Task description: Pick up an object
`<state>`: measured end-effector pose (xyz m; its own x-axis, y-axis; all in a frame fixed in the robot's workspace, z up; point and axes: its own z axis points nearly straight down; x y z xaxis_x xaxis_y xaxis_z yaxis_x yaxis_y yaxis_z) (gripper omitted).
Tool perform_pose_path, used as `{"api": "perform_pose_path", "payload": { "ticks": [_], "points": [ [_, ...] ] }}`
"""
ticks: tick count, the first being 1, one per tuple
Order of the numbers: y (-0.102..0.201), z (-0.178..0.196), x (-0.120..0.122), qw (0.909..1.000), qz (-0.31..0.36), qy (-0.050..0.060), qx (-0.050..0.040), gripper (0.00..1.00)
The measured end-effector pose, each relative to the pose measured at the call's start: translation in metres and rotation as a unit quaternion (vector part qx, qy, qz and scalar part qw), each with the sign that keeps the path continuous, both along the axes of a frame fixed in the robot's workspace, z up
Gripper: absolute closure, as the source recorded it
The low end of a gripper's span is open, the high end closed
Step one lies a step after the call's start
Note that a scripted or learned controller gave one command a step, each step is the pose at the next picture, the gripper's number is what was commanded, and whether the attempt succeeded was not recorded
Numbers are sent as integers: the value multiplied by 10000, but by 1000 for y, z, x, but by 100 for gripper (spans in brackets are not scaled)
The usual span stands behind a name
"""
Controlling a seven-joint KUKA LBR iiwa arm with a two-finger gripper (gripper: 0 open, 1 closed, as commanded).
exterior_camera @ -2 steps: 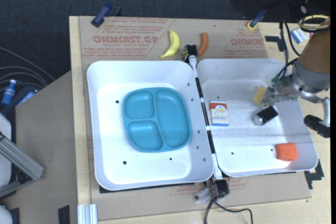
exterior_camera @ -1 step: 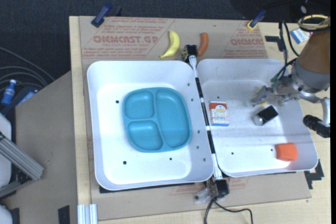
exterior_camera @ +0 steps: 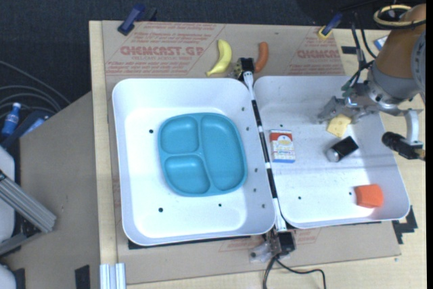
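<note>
Gripper is seen low in the right bin, over a pale yellow piece that is partly hidden beneath it; shape of the piece is hard to make out. Whether the jaws are apart or together cannot be told. Just beside it a black-and-grey object lies with its long axis slanted, upper right to lower left. Red-and-white box is set lengthwise near the dividing wall. Orange block sits near the front corner. Blue divided tray lies in the left bin.

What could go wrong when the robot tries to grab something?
The gripper is right by the yellow piece, which looks small and low, so it might slip away. The black thing lies close by and could get bumped. The orange block sits near the bin's edge, awkward to reach.
</note>
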<state>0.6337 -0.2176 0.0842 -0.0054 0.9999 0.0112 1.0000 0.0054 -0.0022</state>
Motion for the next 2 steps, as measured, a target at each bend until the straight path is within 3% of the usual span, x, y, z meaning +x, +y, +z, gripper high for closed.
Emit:
{"api": "perform_pose_path", "payload": {
  "ticks": [1, 2],
  "points": [
    [-5, 11, 0, 10000, -11, -19, -53, 100],
    [43, 127, -79, 10000, -23, -15, -54, 100]
  ]
}}
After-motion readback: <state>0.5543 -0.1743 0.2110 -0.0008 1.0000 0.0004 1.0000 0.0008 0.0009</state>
